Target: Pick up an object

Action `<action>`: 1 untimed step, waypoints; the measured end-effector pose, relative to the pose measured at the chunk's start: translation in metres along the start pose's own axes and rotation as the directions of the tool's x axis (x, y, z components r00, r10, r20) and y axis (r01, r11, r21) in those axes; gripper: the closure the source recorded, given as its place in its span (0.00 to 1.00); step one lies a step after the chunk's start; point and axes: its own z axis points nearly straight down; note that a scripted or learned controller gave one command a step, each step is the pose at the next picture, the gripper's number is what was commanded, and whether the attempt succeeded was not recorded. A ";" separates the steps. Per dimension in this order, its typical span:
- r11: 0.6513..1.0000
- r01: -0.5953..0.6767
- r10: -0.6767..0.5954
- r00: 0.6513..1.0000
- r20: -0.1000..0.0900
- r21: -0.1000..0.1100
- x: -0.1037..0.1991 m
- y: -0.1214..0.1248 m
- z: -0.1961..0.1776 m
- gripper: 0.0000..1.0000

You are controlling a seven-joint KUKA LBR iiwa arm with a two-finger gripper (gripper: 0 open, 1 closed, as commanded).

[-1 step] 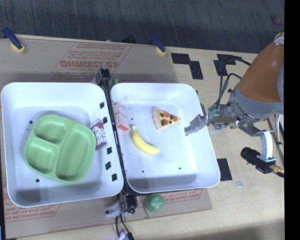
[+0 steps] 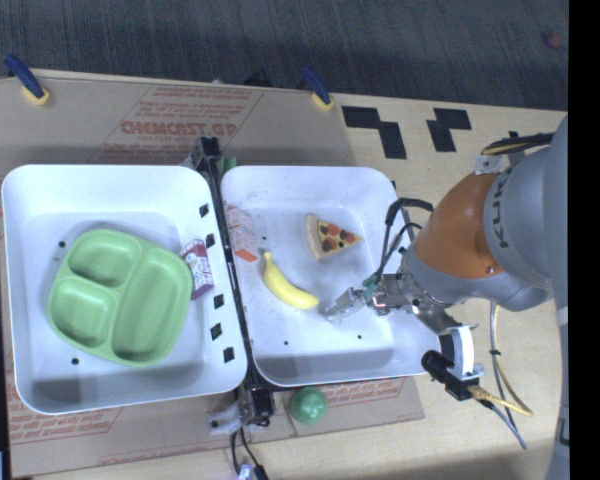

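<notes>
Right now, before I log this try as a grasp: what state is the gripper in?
Gripper: low in the right bin, just right of the banana; open or shut cannot be told.

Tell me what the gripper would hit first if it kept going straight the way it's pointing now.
Probably the banana. The gripper points left across the right bin, and the banana's near end lies just ahead, though height above the bin floor is unclear.

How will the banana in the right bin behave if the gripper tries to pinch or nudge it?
The banana looks like a smooth toy, so probably stiff and light, and it may slip between fingers. Its curved, rounded body lies flat on the right bin floor, so a side push would likely spin or slide it rather than roll it far. The gripper sits just beside its lower end.
</notes>
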 end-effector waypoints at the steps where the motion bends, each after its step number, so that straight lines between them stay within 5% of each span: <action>1: 1.000 0.003 -0.003 1.000 0.000 0.000 0.061 0.069 0.000 0.00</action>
